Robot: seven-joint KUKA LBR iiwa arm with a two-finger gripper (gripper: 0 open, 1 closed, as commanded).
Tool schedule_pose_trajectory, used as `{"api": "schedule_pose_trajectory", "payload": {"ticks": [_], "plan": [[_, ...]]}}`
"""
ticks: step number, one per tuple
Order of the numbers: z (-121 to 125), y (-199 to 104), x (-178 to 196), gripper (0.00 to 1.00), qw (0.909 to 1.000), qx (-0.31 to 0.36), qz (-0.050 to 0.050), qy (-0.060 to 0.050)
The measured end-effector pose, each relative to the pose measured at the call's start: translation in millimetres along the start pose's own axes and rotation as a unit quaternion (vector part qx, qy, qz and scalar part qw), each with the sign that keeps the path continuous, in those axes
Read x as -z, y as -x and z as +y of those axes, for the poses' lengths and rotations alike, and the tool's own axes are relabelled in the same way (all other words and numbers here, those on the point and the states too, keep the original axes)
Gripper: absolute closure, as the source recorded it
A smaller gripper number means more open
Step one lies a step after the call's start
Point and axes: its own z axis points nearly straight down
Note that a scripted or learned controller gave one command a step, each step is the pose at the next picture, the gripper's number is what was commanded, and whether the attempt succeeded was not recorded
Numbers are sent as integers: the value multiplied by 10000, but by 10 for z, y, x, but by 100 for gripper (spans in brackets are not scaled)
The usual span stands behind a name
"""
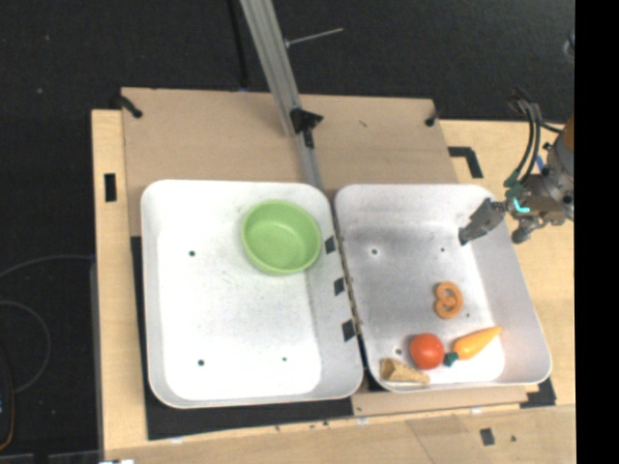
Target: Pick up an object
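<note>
My gripper (pixel 503 227) hovers over the upper right corner of the right bin (pixel 397 216), with its two dark fingers (pixel 479 223) spread open and nothing between them. Lower in that bin lie a brown pretzel (pixel 447 300), a red tomato (pixel 426 350), an orange carrot (pixel 476 341) and a tan bread piece (pixel 403 372). The pretzel sits well below and slightly left of the gripper. The tomato, carrot and bread cluster in the bin's front right corner. A green bowl (pixel 281 237) rests upright in the left bin (pixel 169 298), near its top right.
A slanted metal rail (pixel 276 61) comes down from the top to the gap between the bins. The bins sit on a tan bench (pixel 213 133) with dark floor around. Cables (pixel 530 148) hang by the wrist at the right.
</note>
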Motion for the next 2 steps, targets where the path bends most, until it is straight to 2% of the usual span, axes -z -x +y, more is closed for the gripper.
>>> {"api": "schedule_pose_trajectory", "payload": {"ticks": [1,2], "plan": [[62,20,-606,0,10000,-18,-6,-33],[58,94,-1047,0,10000,-19,-10,-26]]}}
